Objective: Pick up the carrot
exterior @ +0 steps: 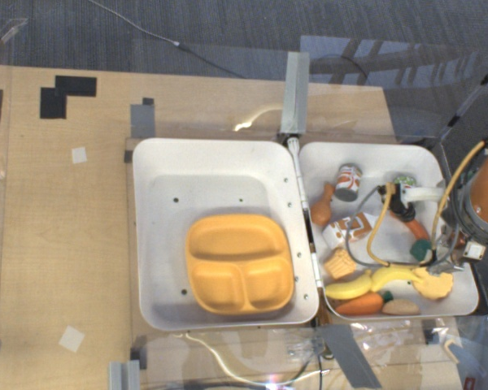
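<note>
The carrot [360, 304] lies in the right bin [439, 165] by its near edge, just under the banana [374, 282]; the end effector [423, 250] hovers up-right of it, apart; its opening cannot be told.

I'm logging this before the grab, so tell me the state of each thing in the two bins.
Yellow tray: upright, in the left bin.
Carrot: lying flat, near front edge of right bin.
Banana: lying flat, just behind the carrot.
Can: tipped, near the back.
Gripper: low over the right bin.
</note>
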Tool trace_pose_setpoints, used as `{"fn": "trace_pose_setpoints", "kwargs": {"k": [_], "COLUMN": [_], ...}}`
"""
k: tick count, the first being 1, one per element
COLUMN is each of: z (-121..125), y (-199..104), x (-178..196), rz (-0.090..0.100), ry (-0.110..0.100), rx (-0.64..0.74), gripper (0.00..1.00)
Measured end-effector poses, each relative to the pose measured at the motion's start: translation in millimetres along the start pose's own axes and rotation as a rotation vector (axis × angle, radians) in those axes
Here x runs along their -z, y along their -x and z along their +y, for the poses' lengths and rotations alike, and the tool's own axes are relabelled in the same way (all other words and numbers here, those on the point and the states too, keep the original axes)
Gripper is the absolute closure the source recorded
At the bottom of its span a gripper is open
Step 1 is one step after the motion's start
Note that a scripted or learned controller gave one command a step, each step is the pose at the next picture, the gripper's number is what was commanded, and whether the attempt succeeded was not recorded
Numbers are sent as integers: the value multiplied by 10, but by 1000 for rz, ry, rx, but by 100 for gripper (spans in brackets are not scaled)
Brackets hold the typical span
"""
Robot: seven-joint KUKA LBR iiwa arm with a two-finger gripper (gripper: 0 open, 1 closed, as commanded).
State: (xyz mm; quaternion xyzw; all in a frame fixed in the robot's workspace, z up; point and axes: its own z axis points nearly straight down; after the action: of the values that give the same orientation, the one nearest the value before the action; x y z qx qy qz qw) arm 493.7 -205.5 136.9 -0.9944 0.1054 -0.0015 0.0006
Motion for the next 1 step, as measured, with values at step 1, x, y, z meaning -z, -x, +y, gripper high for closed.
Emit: {"fn": "trace_pose_setpoints", "kwargs": {"k": [1], "z": [-27], "y": [-113], "x": [-34], "rz": [1], "ry": [-1], "rx": [12], "gripper": [100]}}
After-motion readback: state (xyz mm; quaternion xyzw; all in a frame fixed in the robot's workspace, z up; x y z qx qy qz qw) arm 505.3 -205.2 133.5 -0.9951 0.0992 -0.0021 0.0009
